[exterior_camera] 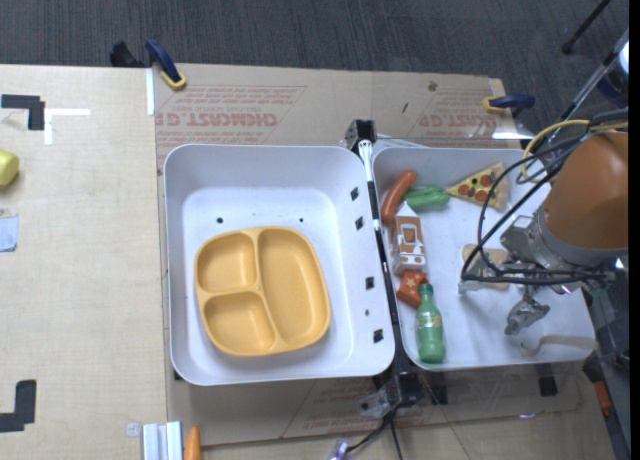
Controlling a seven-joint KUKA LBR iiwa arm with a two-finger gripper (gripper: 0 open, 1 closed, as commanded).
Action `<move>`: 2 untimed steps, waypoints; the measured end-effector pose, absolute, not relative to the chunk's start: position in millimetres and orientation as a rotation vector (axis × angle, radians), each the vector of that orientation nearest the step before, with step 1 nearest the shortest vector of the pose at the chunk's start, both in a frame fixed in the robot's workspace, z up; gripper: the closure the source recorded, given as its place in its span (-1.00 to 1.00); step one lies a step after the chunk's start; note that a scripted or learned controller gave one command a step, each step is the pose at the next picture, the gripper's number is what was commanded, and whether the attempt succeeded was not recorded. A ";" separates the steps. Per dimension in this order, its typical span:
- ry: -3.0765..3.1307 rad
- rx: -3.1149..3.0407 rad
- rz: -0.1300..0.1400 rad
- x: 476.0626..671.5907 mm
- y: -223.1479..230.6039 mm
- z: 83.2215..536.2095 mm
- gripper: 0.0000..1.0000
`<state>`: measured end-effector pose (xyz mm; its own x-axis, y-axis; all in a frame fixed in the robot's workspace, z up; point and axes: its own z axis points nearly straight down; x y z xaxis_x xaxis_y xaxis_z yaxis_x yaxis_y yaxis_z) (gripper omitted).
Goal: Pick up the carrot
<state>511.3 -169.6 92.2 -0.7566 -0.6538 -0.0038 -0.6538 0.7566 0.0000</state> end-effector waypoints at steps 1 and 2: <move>2.871 -1.258 -0.001 559.5 -220.7 132.8 -1.00; 2.834 -1.345 0.004 534.0 -170.0 91.8 -1.00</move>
